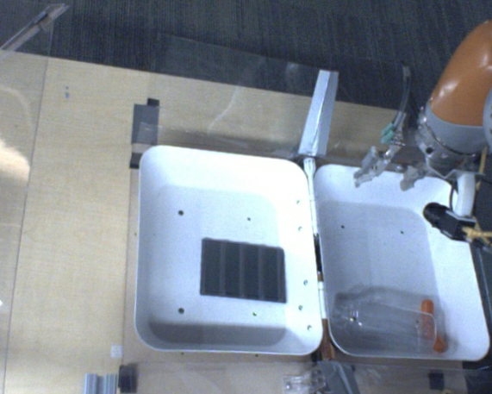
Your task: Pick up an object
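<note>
End effector (389,169) above crosswise bottle (387,319).

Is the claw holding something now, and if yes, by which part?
Nothing is held: the claw hangs open above the right bin, nothing between its fingers.

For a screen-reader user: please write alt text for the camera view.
The end effector hovers over the back edge of the right bin, holding nothing. A clear bottle with an orange cap lies in that bin's front; a dark ridged block lies in the left bin.
</note>
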Motion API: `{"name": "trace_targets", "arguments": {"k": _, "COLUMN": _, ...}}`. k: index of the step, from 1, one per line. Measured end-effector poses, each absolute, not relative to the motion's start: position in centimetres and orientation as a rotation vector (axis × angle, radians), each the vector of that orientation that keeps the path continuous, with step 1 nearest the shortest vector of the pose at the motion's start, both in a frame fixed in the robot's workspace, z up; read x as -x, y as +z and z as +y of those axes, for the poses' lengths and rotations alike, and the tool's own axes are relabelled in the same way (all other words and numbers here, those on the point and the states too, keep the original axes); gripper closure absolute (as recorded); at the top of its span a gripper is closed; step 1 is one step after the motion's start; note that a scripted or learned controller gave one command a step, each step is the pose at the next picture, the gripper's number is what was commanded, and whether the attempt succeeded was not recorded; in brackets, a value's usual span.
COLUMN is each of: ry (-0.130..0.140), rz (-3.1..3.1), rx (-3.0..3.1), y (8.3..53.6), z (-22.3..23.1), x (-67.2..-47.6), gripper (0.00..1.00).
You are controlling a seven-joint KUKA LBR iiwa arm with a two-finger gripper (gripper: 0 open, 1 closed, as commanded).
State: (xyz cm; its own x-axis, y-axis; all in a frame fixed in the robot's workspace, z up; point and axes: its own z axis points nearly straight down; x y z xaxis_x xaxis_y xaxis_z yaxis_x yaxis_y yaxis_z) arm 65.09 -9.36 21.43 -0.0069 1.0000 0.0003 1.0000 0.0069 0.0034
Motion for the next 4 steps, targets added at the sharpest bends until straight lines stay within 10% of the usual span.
{"name": "trace_targets", "arguments": {"k": 1, "ry": 0.008, "rz": 2.316, "rx": -2.112, "y": 8.8, "z": -13.8, "x": -63.2, "gripper": 0.0}}
{"name": "trace_targets", "arguments": {"k": 2, "ry": 0.005, "rz": 2.329, "rx": -2.098, "y": 16.0, "z": -20.6, "x": -58.9, "gripper": 0.0}}
{"name": "trace_targets", "arguments": {"k": 4, "ry": 0.009, "rz": 2.594, "rx": -1.747, "y": 9.0, "z": -20.5, "x": -52.5, "gripper": 0.0}}
